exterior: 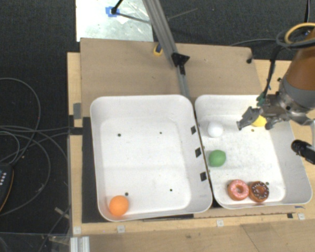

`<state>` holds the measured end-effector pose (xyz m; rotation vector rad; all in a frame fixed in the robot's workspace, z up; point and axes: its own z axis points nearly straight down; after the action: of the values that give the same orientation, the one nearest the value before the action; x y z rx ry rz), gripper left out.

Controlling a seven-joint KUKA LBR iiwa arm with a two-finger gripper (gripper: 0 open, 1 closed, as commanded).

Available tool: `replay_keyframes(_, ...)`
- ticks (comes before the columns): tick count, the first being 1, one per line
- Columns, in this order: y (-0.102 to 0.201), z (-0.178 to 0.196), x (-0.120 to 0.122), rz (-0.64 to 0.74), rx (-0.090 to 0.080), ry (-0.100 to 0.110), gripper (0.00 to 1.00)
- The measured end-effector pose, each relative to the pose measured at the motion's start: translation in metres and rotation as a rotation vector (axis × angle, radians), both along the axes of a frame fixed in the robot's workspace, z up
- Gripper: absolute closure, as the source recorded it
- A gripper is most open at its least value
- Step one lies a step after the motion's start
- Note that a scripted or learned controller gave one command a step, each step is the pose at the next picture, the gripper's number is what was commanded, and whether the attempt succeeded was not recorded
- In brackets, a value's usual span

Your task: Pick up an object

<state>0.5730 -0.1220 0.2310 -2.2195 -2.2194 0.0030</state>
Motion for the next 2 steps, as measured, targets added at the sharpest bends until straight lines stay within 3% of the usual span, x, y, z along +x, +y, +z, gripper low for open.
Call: replay_keyframes(2,0.006,-0.103,-0.007,0.001,0.001,0.0,0.0)
